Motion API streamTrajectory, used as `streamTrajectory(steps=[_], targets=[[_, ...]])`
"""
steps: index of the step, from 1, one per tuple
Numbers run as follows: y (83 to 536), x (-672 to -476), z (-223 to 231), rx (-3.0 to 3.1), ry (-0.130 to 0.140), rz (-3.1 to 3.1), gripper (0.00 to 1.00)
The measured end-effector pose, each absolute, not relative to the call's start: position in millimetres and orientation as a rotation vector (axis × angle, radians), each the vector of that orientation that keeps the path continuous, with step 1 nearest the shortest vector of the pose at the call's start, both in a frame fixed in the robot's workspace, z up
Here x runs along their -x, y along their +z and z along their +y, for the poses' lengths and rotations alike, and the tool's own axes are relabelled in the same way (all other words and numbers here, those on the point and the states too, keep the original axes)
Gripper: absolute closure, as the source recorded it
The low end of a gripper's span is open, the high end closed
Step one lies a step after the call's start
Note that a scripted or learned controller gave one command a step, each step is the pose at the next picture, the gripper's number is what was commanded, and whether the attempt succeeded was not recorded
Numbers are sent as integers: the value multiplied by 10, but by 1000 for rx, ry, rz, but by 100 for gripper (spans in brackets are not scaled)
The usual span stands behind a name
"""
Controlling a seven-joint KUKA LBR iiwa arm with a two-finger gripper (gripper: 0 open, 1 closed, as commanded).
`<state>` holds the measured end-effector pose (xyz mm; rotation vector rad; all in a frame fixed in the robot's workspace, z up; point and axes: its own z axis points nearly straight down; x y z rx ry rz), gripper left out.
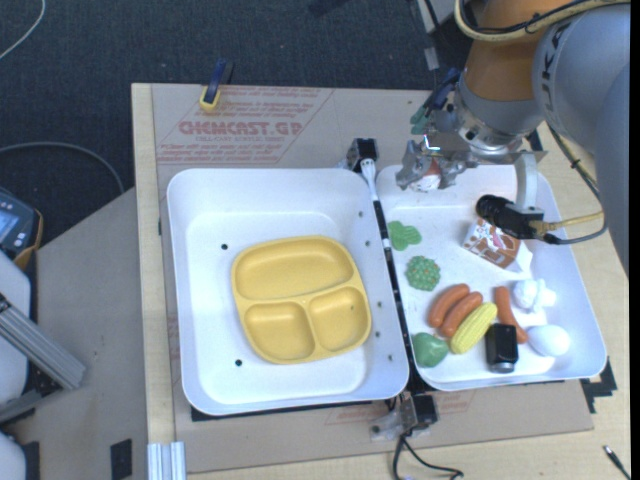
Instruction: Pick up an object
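Yellow tray (298,298) in left bin (190,268)

Even, fairly bright light is falling from overhead, washing the two white bins (190,268) close to pure white and flattening detail along their rims, while the dark floor (120,28) beyond the desk (250,128) is staying dim. Shadows are lying soft and short, tucked just under the yellow tray (300,298). The picture is looking slightly soft and grainy throughout, and the orange band (510,58) on the arm is glowing with a mild sheen.
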<state>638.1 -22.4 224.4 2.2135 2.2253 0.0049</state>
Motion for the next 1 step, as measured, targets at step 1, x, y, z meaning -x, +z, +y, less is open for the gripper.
streamTrajectory(steps=[1], targets=[[2320, -6675, 161, -2214, 6, 2223, 100]])
